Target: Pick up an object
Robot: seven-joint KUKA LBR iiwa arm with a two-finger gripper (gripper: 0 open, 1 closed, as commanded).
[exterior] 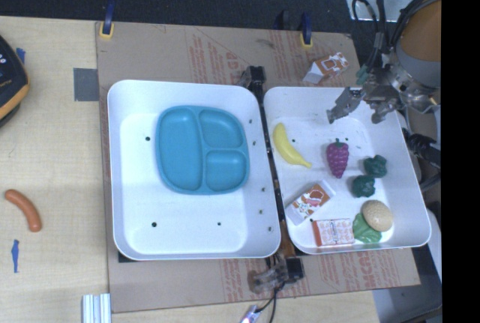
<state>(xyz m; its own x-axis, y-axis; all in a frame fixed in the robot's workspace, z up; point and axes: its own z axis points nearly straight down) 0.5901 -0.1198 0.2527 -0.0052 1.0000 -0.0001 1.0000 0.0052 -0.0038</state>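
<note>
Objects for the pick lie in the right bin [420, 186], the 1 of 2 white bins nearer the arm. Nearest the camera, along that bin's front edge, sit a red-and-white carton [331, 231] lying flat and, just beside it to the right, a beige ball [377, 215] resting against a green leafy piece [365, 232]. A little farther back lies a small white-and-orange packet [310, 201], tilted, near the bin's left wall. Behind that come 2 dark green lumps [369, 174], close together at the right, a purple grape bunch [337, 157] standing in the middle, and a yellow banana [286, 146] at the left, its length running front to back.

The left bin [127, 164] holds a blue divided plate [201, 148] with 3 compartments, set toward its far half.

On the bare worktop [52, 254] at the far left lies an orange sausage [24, 209], well apart from both bins.

Farther back, the jaws [358, 106] hang over the far part of the right bin, above bare white floor and apart from the grape bunch. They stand spread open, 1 finger angled left and 1 right, with nothing between them. Beyond the bin's far rim, on the cardboard [225, 52], lies another small carton [327, 67].
</note>
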